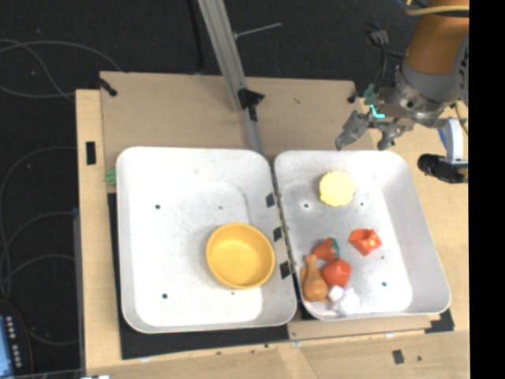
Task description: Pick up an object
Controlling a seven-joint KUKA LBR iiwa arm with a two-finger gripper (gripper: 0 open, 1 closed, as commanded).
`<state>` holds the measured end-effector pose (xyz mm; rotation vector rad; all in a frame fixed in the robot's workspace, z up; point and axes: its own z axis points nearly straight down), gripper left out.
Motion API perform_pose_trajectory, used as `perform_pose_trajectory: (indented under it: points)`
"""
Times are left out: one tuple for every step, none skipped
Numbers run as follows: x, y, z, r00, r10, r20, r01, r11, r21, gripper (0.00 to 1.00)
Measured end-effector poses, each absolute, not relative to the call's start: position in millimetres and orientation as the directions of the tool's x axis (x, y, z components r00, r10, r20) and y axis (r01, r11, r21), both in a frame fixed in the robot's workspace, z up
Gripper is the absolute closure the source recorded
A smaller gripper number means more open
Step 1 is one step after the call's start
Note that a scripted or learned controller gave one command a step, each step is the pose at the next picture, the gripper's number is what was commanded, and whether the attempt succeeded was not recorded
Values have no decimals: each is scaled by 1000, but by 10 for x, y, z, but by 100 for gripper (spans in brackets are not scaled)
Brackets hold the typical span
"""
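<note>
Gripper (369, 136): fingers apart, empty, above right bin's (410, 204) far rim | yellow disc (337, 189): just below it in the bin; I judge it light, rigid; grip across its edges.

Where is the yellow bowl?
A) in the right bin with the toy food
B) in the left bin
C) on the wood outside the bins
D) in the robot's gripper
B: the yellow bowl sits alone on the floor of the left bin, away from the gripper.
</note>
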<state>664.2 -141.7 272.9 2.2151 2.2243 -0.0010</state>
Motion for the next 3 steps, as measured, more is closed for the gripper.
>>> perform_pose_trajectory:
  points:
    - [6674, -1396, 2297, -5, 1000, -4, 1000, 5, -3, 0]
    - [6657, -1416, 1661, 0, 1000, -4, 1000, 0, -6, 0]
    - [6647, -1509, 1215, 1, 1000, -5, 1000, -1, -3, 0]
